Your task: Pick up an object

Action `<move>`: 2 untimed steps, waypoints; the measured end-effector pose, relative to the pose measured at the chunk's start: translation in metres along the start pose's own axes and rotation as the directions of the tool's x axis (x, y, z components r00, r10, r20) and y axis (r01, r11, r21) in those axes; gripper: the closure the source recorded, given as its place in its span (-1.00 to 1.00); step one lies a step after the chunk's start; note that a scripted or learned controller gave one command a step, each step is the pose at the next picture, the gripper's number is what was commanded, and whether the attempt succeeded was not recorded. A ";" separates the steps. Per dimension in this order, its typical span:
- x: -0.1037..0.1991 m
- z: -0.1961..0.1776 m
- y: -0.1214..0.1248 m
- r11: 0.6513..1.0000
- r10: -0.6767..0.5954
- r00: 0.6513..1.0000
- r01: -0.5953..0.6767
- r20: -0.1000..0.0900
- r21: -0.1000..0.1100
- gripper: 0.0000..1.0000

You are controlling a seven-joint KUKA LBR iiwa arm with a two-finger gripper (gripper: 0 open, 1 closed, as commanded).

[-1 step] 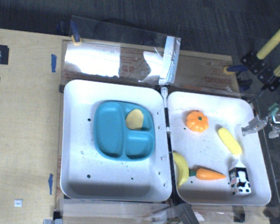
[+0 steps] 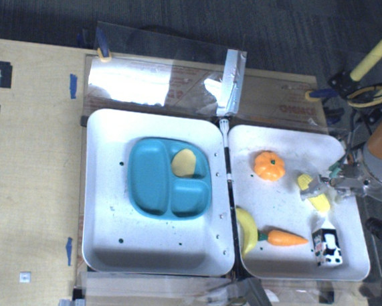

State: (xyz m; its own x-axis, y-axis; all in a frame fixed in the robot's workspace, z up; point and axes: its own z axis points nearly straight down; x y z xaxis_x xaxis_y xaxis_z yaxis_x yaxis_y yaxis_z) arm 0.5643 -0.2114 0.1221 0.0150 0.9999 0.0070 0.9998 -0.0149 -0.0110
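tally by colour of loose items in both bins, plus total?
Yellow: 3 - pale yellow lemon-like piece on the blue divided plastic tray, curved yellow banana, small yellow block by the gripper
Orange: 2 - round orange pumpkin, orange carrot
Black and white: 1 - small cow-patterned carton
Blue: 1 - the tray
Total: 7

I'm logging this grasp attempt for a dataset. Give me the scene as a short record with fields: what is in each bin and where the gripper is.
left bin: blue divided tray with a yellow lemon-like item in its upper right compartment
right bin: orange pumpkin, banana, carrot, black-and-white cow-patterned item, yellow block
gripper: at the right bin's right side, over the yellow block
grasp: cannot tell
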 end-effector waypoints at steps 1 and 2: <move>0.004 0.027 0.032 0.999 0.052 0.999 -0.052 -0.010 -0.012 -1.00; -0.001 0.019 0.032 0.999 0.051 0.999 -0.051 -0.001 -0.011 1.00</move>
State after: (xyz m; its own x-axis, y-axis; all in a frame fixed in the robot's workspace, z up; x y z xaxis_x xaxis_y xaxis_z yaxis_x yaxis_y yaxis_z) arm 0.5959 -0.2123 0.1023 0.0662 0.9978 0.0073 0.9978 -0.0662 0.0001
